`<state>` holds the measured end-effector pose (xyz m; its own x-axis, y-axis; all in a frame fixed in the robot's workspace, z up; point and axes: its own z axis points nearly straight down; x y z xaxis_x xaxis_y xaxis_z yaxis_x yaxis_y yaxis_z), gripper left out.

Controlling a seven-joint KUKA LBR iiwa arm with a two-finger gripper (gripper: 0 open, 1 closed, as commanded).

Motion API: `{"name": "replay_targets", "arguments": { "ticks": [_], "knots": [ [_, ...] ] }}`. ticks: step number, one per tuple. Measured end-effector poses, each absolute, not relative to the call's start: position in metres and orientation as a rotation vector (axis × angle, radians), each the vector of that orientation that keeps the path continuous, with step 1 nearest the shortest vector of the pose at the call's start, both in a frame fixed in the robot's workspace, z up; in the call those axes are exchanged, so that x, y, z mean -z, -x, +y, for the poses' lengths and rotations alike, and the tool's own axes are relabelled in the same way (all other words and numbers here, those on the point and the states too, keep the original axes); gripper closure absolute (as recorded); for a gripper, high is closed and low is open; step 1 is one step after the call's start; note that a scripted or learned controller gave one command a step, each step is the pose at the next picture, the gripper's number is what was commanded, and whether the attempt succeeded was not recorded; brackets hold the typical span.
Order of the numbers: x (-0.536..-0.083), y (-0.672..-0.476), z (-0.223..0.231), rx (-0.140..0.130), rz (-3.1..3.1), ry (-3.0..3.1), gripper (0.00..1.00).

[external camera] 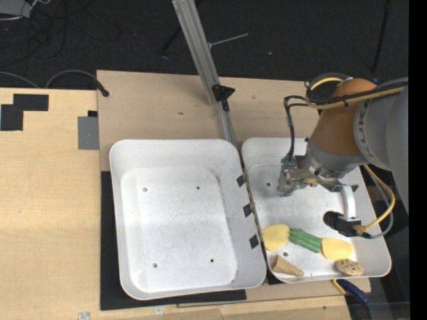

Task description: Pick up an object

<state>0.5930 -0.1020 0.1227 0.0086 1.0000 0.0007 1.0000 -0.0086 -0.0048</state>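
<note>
My gripper (288,185) hangs over the upper middle of the right bin (263,153), pointing down at bare bin floor. Nothing shows between its fingers. Along the bin's near edge lie a yellow piece (275,237), a green piece (307,240), a second yellow piece (337,249), a tan cone (287,266) and a small brown cookie-like piece (349,267). All of them sit well below the gripper in this view, apart from it.
The left bin (175,215) lies beside the right one, with black clips along the shared rim. A metal rail (200,52) slants up from between the bins. The arm's grey body and orange band (343,122) cover the right bin's upper right.
</note>
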Motion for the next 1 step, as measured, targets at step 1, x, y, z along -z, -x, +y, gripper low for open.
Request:
{"name": "replay_targets", "arguments": {
  "ticks": [1],
  "knots": [
    [-0.167,-0.5937,-0.1095,0.001,-2.214,2.231,1.0]
  ]
}}
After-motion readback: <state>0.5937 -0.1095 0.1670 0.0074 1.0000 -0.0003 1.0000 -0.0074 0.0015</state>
